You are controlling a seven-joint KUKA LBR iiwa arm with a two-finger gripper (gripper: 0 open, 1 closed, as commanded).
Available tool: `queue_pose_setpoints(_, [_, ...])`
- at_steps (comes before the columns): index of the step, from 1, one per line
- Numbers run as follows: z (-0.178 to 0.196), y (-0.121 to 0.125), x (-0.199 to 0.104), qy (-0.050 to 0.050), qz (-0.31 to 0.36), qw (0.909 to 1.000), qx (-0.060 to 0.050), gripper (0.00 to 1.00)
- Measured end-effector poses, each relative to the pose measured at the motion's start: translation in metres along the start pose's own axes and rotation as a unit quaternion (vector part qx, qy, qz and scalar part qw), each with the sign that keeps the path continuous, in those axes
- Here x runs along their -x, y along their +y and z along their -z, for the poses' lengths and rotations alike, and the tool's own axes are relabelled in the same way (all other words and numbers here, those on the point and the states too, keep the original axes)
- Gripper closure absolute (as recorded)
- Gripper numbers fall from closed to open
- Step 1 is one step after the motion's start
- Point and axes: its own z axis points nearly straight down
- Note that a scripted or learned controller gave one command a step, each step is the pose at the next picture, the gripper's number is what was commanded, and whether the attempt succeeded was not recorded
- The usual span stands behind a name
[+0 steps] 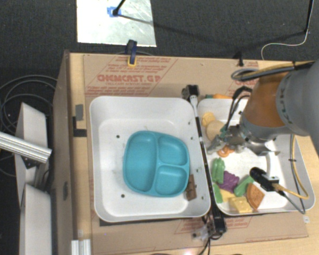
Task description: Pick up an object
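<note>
My gripper is low in the right bin, near its left wall. It hovers just above a small orange piece and just below a cream-yellow toy food. Nothing can be seen held in it. In front of it lie a green vegetable, a purple bunch of grapes, a second green piece, a yellow cheese wedge and a brown bread slice. The grey arm with its orange band covers the bin's far right part.
The left bin holds a blue divided plate and a small brown object against its right wall. An orange item lies at the right bin's far edge. The dividing rim runs close to the gripper's left.
</note>
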Motion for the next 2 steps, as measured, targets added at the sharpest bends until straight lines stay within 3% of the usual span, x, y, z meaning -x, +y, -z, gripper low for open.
queue_pose_setpoints(1, [0.014,0.001,0.001,0.000,-0.001,1.0000,0.001,1.00])
queue_pose_setpoints(2, [0.159,0.005,-0.050,0.001,0.002,1.0000,0.008,1.00])
